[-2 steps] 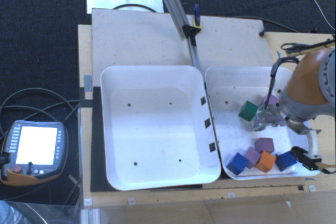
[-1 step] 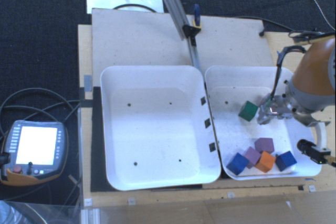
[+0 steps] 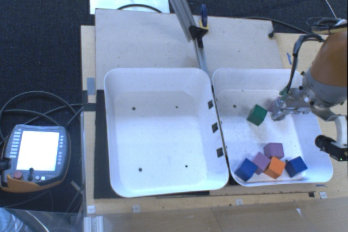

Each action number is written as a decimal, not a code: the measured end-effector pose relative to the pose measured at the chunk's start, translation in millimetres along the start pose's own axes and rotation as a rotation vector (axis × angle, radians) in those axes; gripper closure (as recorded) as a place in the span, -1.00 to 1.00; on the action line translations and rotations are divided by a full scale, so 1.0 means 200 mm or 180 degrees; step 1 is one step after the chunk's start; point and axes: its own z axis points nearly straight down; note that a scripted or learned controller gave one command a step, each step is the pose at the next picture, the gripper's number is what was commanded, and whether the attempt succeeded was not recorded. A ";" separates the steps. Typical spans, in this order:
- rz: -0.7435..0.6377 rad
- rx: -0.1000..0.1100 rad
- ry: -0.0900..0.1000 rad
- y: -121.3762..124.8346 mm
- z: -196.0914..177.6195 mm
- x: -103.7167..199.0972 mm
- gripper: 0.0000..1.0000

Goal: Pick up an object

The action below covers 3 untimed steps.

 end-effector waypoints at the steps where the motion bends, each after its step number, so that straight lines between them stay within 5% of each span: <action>1: 0.0004 0.0007 0.0001 0.01 -0.12 0.00 1.00; 3: -0.0014 0.0018 0.0011 -0.01 -0.13 0.52 1.00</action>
